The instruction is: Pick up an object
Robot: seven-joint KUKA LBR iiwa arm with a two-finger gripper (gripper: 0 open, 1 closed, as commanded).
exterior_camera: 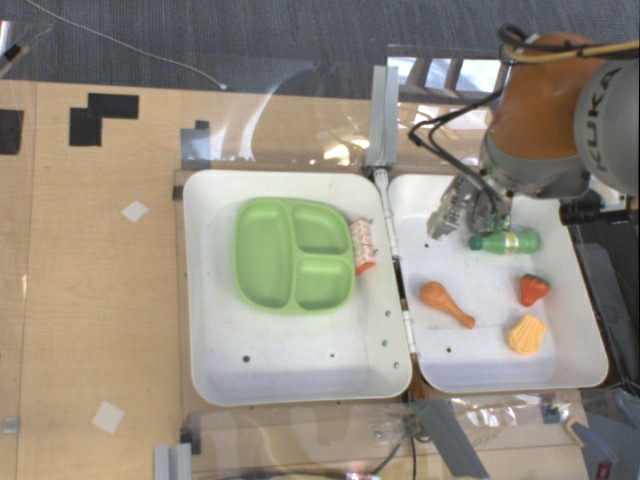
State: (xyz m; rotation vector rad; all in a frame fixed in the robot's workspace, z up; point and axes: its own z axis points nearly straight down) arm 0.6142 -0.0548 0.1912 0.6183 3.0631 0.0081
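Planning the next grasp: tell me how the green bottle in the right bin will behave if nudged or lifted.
The green bottle lies on its side on the right bin's smooth floor, so a nudge would probably roll it. Its rounded, glossy-looking body may slip in the claw. It looks like a small toy, likely light.

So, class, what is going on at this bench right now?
A grey and orange robot arm reaches in from the right, with its gripper low over the right bin, just left of a green bottle lying on its side. An orange drumstick-shaped toy, a red strawberry-like toy and a yellow piece also lie in that bin. The left bin holds a green divided plate with a small packet at its right edge. Nothing looks lifted yet.
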